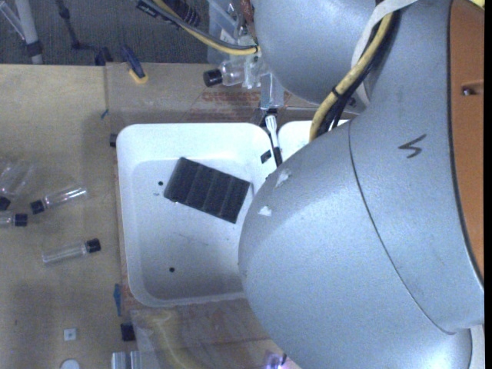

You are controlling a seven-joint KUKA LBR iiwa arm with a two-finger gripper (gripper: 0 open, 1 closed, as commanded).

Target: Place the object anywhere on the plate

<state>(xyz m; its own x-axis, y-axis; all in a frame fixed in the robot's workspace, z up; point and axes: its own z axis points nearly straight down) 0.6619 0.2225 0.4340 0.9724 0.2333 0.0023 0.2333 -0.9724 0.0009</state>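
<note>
A dark ribbed rectangular plate (207, 190) lies tilted on the floor of the left white bin (138, 229), toward its far side. The grey arm (361, 206) bulks over the right half of the camera view and covers the right bin except for a sliver of its rim (296, 131). The arm hides the gripper and any object for the plate.
Several small clear vials with black caps (71, 250) lie on the wooden bench left of the bin. Yellow and black cables (192, 21) and a clear fitting (234, 74) hang beyond the bin's far edge.
</note>
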